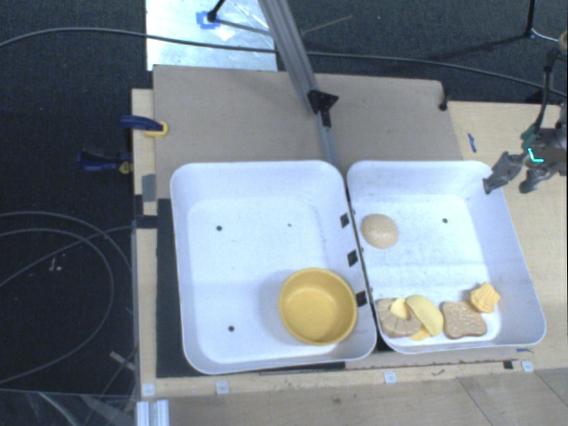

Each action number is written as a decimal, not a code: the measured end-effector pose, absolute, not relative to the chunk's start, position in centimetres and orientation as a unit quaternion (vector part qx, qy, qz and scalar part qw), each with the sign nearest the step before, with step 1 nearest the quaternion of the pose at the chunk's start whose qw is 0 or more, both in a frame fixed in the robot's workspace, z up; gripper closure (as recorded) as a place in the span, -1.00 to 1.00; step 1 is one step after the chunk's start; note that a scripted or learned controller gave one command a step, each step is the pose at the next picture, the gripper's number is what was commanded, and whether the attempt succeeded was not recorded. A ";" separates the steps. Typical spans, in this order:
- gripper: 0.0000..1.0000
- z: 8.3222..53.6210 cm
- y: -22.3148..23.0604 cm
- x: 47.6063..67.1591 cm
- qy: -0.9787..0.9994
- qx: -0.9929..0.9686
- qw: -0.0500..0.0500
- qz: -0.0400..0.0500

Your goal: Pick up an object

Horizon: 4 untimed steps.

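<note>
My gripper point(513, 174) hangs at the right edge of the view, just outside the right bin's point(417, 176) far right corner, its two fingers spread apart with nothing between them. In the right bin a beige round bun point(380, 231) lies near the left wall. Along the bin's near wall lie a brown cookie-like piece point(396, 320), a yellow banana-like piece point(424, 315), a brown toast slice point(463, 319) and a small orange-yellow piece point(485, 297). A yellow bowl point(318, 305) sits in the left bin point(240, 185) at its near right.
A grey pole point(293, 51) slants from the top centre down to the gap between the bins. Blue and yellow clamps point(142, 127) grip the bench's left edge. Cables lie on the dark floor at left.
</note>
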<state>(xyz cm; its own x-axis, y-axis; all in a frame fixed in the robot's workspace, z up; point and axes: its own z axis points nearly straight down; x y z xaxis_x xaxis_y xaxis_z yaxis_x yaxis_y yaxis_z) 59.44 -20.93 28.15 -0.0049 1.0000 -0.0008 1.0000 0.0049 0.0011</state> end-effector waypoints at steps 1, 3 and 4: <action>-1.00 28.2 -20.9 59.5 0.709 0.705 0.001 0.000; -1.00 19.1 -20.6 59.7 0.708 0.706 -0.001 -0.001; -1.00 14.5 -20.3 58.9 0.707 0.707 -0.001 -0.001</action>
<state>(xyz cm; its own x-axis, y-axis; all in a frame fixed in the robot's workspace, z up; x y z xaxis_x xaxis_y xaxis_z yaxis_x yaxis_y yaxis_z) 58.93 -20.26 14.51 -0.0009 1.0000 0.0002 1.0000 0.0009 -0.0020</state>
